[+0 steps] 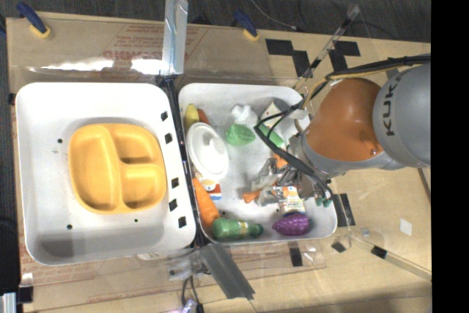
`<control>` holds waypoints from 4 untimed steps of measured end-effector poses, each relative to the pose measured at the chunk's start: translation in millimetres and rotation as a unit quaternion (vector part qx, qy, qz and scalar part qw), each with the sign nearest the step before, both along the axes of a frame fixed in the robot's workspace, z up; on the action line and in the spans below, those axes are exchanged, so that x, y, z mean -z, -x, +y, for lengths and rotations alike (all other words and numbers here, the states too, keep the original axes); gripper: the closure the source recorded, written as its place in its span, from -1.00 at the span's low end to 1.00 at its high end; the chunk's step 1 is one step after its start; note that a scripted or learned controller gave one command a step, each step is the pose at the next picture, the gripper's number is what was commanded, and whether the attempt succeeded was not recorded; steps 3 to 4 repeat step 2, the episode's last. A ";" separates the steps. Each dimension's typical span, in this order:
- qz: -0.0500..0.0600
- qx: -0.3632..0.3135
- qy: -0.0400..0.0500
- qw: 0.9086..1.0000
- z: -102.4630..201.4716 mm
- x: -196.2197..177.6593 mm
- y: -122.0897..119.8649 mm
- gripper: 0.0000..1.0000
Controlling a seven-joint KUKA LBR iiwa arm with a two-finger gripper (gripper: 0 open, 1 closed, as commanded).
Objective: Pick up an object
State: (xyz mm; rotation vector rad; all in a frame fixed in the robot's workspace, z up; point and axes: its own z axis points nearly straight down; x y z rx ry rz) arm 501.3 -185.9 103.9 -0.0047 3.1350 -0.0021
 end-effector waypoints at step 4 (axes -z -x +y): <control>0.004 -0.112 -0.001 0.994 4.0 -76.8 -27.8 1.00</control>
